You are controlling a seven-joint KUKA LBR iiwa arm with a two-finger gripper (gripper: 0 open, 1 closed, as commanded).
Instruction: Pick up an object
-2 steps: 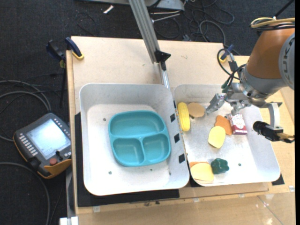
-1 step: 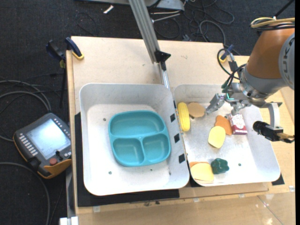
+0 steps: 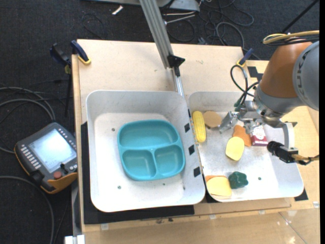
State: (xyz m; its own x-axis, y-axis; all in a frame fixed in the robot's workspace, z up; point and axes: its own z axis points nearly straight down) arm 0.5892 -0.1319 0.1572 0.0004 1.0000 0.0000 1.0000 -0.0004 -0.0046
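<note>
I'm hovering the pincer (image 3: pixel 237 120) over the right bin (image 3: pixel 284 187); can't tell its state. The orange piece (image 3: pixel 241 134) is lying just near-side, yellow slice (image 3: pixel 234 148) nearer still.

Bench (image 3: pixel 132 65): pale wood top, carries two shallow white bins side by side. Left bin (image 3: pixel 101 136) sits well left of gripper (image 3: pixel 228 123); right bin (image 3: pixel 284 187) lies directly under gripper. Bins touch along shared middle edge, just left of gripper. Blue-and-yellow clamp (image 3: pixel 80 52) at bench's far left corner, far from gripper; second clamp (image 3: pixel 245 57) at bench's far edge, beyond gripper. Slanted metal pole (image 3: pixel 157 27) meets bench up-left of gripper.
</note>
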